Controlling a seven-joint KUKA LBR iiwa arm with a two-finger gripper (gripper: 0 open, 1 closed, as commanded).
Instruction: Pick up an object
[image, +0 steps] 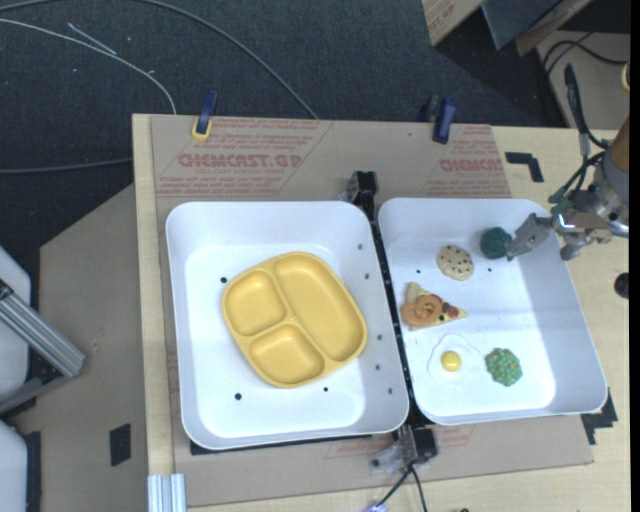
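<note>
Seen from the fixed overhead camera, two shallow white bins sit side by side on a cardboard-covered bench. The left bin (190, 300) holds a yellow three-compartment plate (292, 317), lying flat near its centre. The right bin (560, 330) carries five small toy foods: a cookie (455, 262) at about 11 o'clock from the bin's middle, a dark green round piece (494, 242) at 12 o'clock, a pizza slice (428, 309) at 9 o'clock, a fried egg (451, 360) at 7 o'clock, and a broccoli floret (503, 366) at 5 o'clock. The gripper (545, 236) reaches in from 3 o'clock over the right bin's upper right corner, its fingers spread apart and holding nothing; one dark finger (524, 237) ends just beside the dark green round piece.
</note>
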